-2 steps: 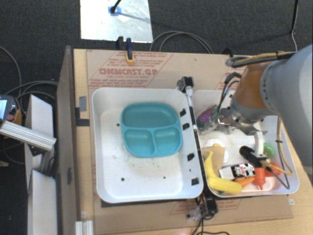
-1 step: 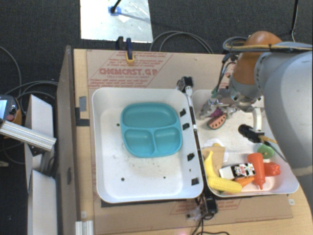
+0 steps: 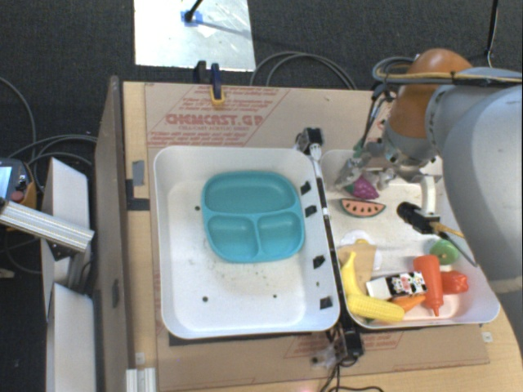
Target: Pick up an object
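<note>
Here the tool (image 3: 365, 172) hangs over a purple toy (image 3: 364, 189) in the right bin (image 3: 484, 307); its grip cannot be told. Nearby, a watermelon slice (image 3: 363, 207) lies crosswise.

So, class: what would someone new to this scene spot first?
Probably the teal divided plate, alone in the left white bin. Next, the bright jumble of toy food in the right bin: a watermelon slice, corn cob and banana, with the grey arm above them.
</note>
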Action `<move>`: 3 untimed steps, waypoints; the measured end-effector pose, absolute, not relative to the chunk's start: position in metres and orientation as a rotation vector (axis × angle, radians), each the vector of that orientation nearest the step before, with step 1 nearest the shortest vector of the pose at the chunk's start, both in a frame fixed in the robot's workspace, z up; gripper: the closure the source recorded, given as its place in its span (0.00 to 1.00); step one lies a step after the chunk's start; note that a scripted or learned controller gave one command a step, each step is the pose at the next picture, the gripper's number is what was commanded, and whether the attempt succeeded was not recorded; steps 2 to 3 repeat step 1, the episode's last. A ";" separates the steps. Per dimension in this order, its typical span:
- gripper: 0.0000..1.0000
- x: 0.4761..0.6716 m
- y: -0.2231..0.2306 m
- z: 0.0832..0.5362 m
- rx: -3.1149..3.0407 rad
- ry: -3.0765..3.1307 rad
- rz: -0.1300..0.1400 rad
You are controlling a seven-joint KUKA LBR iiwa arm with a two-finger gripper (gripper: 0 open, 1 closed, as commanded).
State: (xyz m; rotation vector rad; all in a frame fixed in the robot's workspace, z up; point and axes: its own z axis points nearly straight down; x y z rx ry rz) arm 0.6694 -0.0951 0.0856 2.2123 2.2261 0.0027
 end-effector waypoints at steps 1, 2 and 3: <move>1.00 0.670 -0.095 0.097 2.206 2.228 0.004; 1.00 0.670 -0.095 0.097 2.206 2.228 0.004; 1.00 0.670 -0.095 0.097 2.206 2.228 0.004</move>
